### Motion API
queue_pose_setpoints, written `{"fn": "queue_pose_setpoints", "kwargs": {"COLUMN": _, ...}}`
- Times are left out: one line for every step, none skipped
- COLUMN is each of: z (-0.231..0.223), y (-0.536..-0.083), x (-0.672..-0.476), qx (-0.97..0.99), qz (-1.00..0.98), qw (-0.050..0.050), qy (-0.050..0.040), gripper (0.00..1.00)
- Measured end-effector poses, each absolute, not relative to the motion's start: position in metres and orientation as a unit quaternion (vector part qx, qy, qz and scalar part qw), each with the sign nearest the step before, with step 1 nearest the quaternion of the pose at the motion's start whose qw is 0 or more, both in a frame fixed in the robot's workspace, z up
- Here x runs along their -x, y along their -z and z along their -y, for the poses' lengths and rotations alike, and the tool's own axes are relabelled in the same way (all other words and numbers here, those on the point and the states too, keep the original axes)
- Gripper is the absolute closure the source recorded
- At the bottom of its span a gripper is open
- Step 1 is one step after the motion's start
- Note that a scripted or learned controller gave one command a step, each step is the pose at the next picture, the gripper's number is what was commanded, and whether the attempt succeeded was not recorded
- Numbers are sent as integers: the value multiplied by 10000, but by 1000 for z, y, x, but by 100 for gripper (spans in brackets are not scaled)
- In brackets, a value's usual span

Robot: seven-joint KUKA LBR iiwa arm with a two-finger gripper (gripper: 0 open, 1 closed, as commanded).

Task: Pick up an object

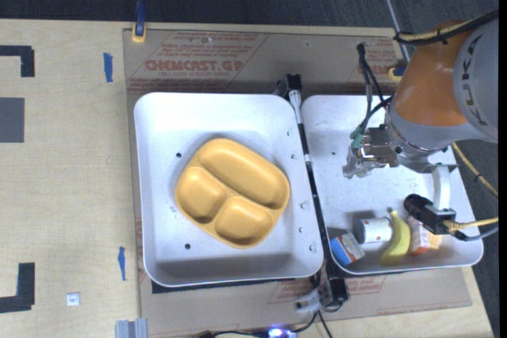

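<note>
Eyeing the banana, lying at the near wall of the right bin, just beside a white can. Running its long axis roughly away from the camera, slightly curved. Spotting the gripper over bare bin floor, farther back and a touch left of the banana, well apart. Not managing to tell how wide the gripper is set. Probably needing travel toward that near wall.
</note>
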State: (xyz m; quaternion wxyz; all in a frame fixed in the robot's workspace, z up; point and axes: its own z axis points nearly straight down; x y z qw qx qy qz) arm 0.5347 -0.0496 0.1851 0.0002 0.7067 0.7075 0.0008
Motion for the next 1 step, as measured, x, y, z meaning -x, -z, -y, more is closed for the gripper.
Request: {"fn": "queue_pose_setpoints", "kwargs": {"z": 50, "y": -185, "x": -534, "qx": -7067, "qz": -7075, "qw": 1, "qy": -2, "gripper": 0}}
